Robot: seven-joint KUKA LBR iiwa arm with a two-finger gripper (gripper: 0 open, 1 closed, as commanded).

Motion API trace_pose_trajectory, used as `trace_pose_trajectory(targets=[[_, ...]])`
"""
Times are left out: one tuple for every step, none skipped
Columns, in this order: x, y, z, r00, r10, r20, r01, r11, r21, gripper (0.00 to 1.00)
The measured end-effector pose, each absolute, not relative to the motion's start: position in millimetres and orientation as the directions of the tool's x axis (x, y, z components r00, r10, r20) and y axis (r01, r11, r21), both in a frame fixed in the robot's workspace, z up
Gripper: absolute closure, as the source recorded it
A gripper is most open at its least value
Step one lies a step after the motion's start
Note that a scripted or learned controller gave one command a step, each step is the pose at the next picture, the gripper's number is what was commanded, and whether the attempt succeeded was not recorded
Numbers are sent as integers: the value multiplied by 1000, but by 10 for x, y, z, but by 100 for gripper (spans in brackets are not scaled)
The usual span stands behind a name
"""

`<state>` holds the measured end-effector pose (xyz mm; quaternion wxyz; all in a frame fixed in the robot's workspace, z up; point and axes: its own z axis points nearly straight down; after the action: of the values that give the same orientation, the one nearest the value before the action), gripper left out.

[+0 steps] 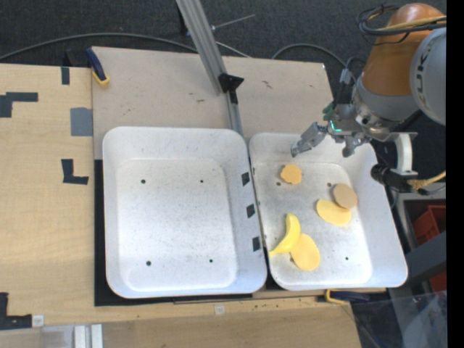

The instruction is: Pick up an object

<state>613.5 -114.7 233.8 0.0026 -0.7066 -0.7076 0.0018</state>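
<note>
The right bin (377,267) holds several small items. A round yellow-orange disc (291,174) lies near its back. A tan disc (344,195) sits further right, overlapping a flat yellow piece (333,212). Near the front left lie a yellow banana (287,235) and another yellow oval piece (306,253). My gripper (328,141) hangs over the back edge of the right bin, above and to the right of the orange disc. Its fingers (307,141) are spread apart with nothing between them.
The left bin (174,209) sits beside the right one, their rims meeting at the middle. A slanted metal post (206,42) rises behind the bins. A blue and yellow clamp (97,67) sits at the bench's back left. Cables trail at the arm's right.
</note>
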Motion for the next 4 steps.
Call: trace_pose_trajectory(targets=[[6144, -1147, 2369, -3, 1000, 0, 1000, 3, -1, 0], [6094, -1204, 1749, -1, 1000, 0, 1000, 1, -8, 0], [6127, -1288, 1188, -1, 1000, -1, 1000, 1, -7, 0], [6114, -1280, 859, -2, 1000, 0, 1000, 2, -6, 0]])
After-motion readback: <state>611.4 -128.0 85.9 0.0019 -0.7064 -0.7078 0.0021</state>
